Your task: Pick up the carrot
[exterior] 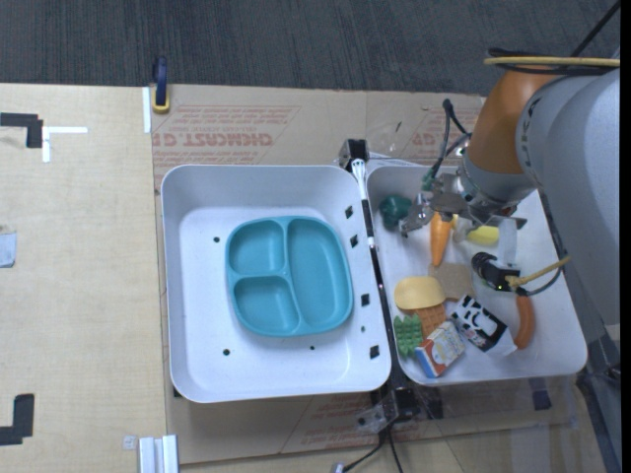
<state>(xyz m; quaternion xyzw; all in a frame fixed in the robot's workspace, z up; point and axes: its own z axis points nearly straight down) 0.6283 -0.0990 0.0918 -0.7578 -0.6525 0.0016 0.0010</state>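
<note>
Carrot [439, 241] hangs point-down right under my gripper [441, 215], which seems closed on its top, so I can lift it from the right bin [552, 358].

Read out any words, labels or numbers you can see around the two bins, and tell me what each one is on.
Red print on the cardboard sheet behind the bins: upside down and too blurred to read.
Small packet in the right bin: printing too small to read.
Nothing else legible.
</note>
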